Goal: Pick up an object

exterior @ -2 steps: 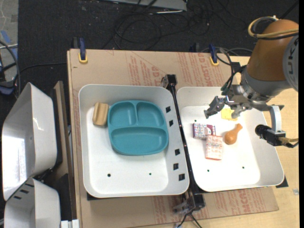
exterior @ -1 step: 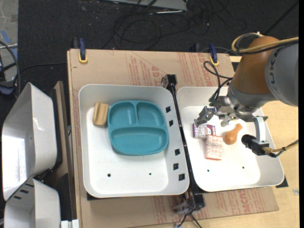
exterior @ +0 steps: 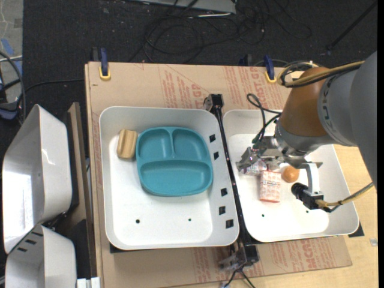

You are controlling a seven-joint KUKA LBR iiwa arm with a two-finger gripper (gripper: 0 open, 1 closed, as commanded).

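Observation:
My gripper [exterior: 253, 162] hangs low over the left part of the right bin [exterior: 336, 224], under the grey arm with its orange band [exterior: 303, 104]. Just right of it and below lies a small white and red packet [exterior: 270, 188]. A small orange ball [exterior: 290, 174] sits beside the packet, close to the wrist. In the left bin [exterior: 174, 230] rests a teal divided plate [exterior: 174, 161], with a tan wooden block [exterior: 126, 143] touching its left edge. The arm hides the upper part of the right bin.
A black cable fitting [exterior: 303, 194] with a yellow cable trails from the arm over the right bin. A black divider [exterior: 227, 179] runs between the bins. White tubs [exterior: 33, 173] stand to the left of the bench.

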